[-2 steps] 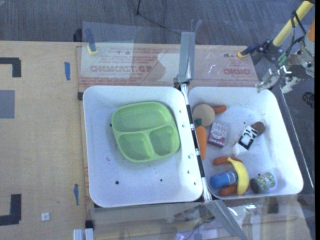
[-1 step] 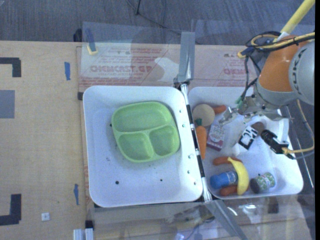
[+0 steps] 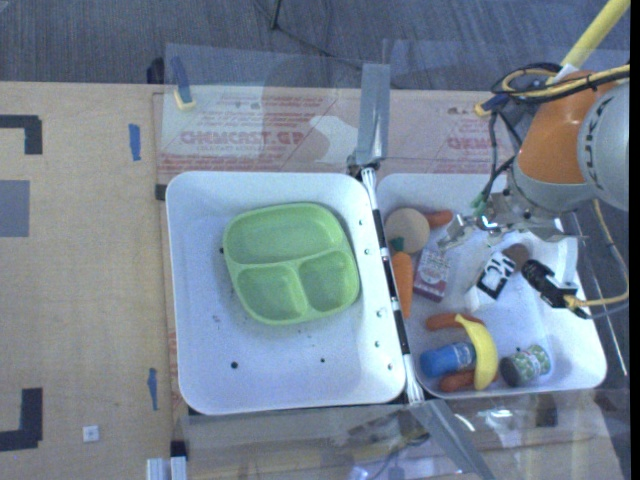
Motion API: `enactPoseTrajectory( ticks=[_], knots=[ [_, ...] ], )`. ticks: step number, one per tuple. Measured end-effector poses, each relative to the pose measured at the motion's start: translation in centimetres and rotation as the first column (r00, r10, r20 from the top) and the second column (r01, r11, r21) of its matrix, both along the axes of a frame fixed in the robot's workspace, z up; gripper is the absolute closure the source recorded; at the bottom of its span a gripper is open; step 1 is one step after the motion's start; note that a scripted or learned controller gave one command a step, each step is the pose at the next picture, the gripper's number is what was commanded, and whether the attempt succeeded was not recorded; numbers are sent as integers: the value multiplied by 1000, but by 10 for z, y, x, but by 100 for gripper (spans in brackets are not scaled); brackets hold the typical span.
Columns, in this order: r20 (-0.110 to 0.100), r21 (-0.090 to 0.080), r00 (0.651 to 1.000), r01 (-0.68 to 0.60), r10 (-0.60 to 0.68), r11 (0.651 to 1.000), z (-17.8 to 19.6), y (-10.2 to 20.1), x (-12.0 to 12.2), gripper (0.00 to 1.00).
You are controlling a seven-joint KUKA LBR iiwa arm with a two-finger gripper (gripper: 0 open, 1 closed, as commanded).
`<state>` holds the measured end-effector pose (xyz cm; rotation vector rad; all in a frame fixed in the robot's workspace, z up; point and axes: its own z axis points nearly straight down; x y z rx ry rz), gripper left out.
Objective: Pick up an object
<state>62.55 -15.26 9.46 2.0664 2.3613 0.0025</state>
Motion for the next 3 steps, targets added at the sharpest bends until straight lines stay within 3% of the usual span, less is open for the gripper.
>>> enactPoseTrajectory(
  ticks=[1,2,3],
  knots=[
    [1,-2,956,-294,294,956,99,-9,41,0],
    [1,0,979,-205,205,979,-8,-38,-38,0],
    [8,-3,979,-202,202,979,4,-40,-37,100]
  ],
)
